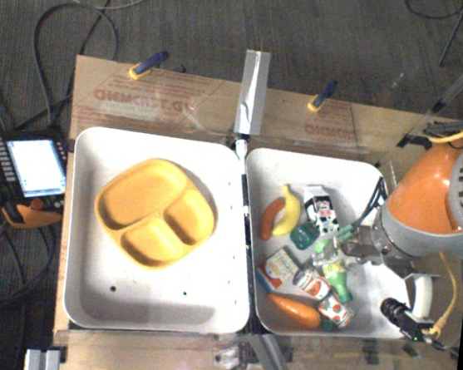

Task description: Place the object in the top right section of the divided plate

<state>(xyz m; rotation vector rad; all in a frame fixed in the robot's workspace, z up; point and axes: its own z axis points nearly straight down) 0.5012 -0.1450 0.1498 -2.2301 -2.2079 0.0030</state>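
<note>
- You're looking down at dark grey carpet with black cables trailing across it, and a cardboard-topped bench sitting on it, two clamps with yellow and blue handles pinching its far edge.
- Off to the left of the bench, a handheld pendant with a lit screen is lying on the floor.
- Two white bins are sitting side by side: the left bin is carrying the yellow divided plate, which is lying flat near the bin's middle with all three of its sections bare.
- The right bin is holding the clutter: a banana leaning against a red-orange sausage-shaped piece, a small white carton, a teal item, a green bottle, a carrot along the near wall, and a few printed packets between them.
- You're seeing the arm reaching in from the right, orange band over the bin's right edge.
- The gripper is hanging down among the objects in the middle of the right bin, just beside the teal item and above the green bottle; whether it is released or clenched, you cannot tell from this slant.
- The objects are all lying in the right bin, well apart from the plate.
</note>
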